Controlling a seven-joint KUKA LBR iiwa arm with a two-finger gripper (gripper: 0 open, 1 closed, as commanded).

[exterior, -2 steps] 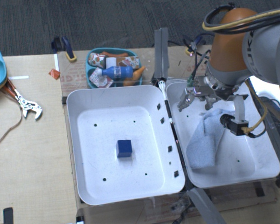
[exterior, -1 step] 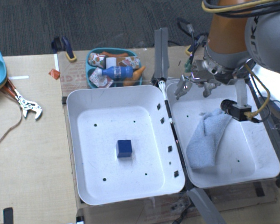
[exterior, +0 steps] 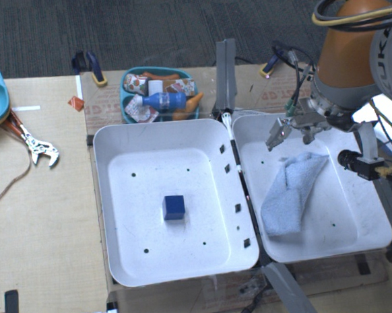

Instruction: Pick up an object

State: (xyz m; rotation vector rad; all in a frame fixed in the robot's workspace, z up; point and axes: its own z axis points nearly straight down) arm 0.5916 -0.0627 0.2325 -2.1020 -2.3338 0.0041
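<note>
While the gripper [exterior: 290,130] hovers with jaws apart over the right bin's [exterior: 364,237] far edge, it should descend squarely onto the grey cloth [exterior: 290,195] lying mid-bin, pinching a raised fold.

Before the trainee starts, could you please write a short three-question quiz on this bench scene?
1. True or false: the blue block lies in the left bin.
2. What lies in the right bin? A) a wrench B) a grey cloth C) a bottle
3. Fill in: the hand hangs over the ___ bin, near its far edge.

Key:
1. True.
2. B, the grey cloth; the wrench rests on the bench at the left.
3. Right.
</note>
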